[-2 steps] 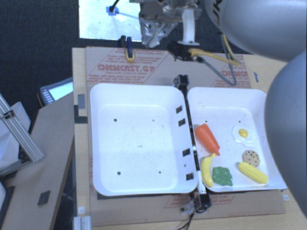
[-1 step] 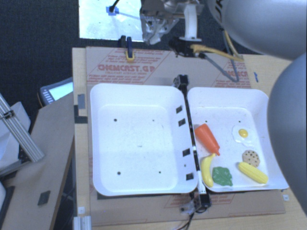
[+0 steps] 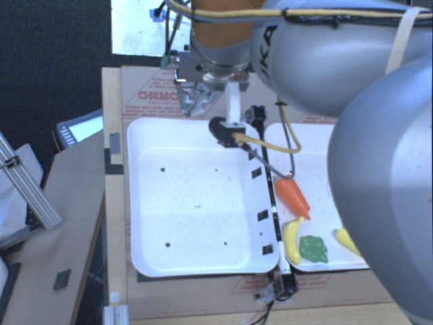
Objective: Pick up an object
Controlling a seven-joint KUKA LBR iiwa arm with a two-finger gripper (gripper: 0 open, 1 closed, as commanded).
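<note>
Reaching in from the right, the grey arm (image 3: 352, 66) covers most of the upper right of the frame, orange band (image 3: 223, 9) above the wrist, with part of the maker's lettering visible on the grey housing, too cut off to read fully. The gripper (image 3: 194, 103) sits over the far edge of the left bin (image 3: 145, 202), above the cardboard; nothing visible between its fingers, and whether they're wide or narrow I cannot tell, too blurred. Red print on the cardboard sheet (image 3: 152, 93) under the bins reads roughly "CHEMCO", partly hidden by the gripper. A yellow cable (image 3: 270, 147) loops down from the wrist by a black fitting (image 3: 222, 131) near the divide between bins. Objects all lie in the right bin (image 3: 308, 137): orange carrot (image 3: 292, 195) near the left wall, tilted; yellow banana (image 3: 292, 241) just below it, close to the carrot's tip; green piece (image 3: 313, 249) just beside the banana on its right; another yellow item (image 3: 345, 239) further right, partly hidden by the arm. All well apart from the gripper. A tablet-like screen (image 3: 80, 131) sits left of the bench, text unreadable.
</note>
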